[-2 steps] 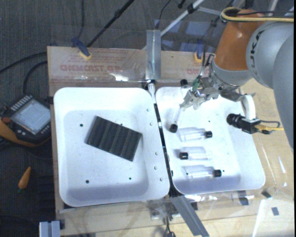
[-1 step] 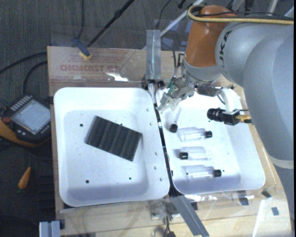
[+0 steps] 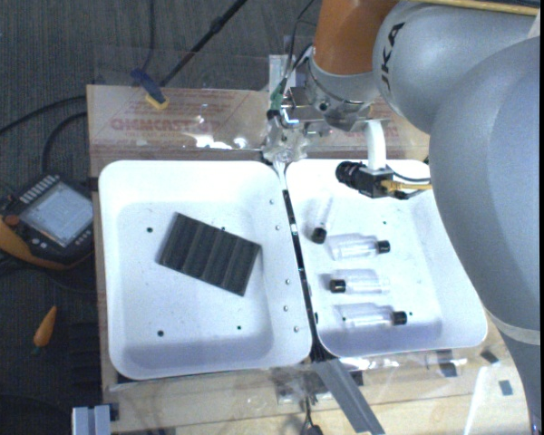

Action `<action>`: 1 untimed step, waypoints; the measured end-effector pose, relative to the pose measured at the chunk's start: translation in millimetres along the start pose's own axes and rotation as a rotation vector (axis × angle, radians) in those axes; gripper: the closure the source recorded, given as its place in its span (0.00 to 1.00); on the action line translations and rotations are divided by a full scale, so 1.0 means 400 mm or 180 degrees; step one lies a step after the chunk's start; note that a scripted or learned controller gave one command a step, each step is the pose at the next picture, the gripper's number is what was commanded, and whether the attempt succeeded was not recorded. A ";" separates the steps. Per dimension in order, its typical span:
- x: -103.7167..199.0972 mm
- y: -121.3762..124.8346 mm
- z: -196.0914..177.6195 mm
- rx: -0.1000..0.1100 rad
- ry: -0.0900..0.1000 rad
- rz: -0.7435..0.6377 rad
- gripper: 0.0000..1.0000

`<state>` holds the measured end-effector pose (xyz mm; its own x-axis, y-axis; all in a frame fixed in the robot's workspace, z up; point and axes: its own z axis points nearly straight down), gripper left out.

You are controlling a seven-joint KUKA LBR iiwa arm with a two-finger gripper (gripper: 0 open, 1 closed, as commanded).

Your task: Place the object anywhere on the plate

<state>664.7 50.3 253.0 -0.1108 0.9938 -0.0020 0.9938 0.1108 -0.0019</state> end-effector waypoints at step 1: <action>0.106 -0.043 -0.453 -0.0007 -0.0002 -0.2106 1.00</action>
<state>643.0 90.8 434.3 -0.6980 0.7161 -0.0018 0.7161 0.6980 -0.0008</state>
